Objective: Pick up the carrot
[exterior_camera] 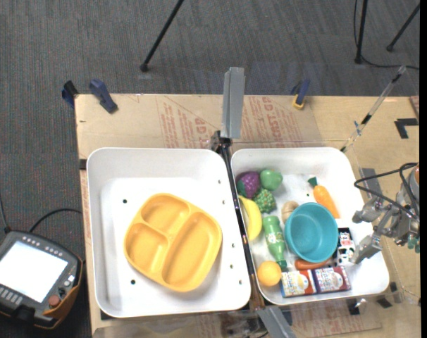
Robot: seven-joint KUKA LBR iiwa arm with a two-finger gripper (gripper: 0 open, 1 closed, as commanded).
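Note:
The carrot (pixel 325 197) is orange with a green top and lies in the right bin (pixel 291 157), near its back right, just behind the teal bowl (pixel 311 232). My gripper (pixel 361 234) hangs over the bin's right rim, to the right of the bowl and in front of the carrot, well apart from it. Its two fingers point left and stand spread, so it is open with nothing held between them.
The right bin also holds a purple cabbage (pixel 248 184), green vegetables (pixel 270 179), a banana (pixel 251 217), a green bottle (pixel 274 236), an orange (pixel 268 273) and small cartons (pixel 316 281). A yellow divided plate (pixel 172 241) lies in the left bin (pixel 115 167).

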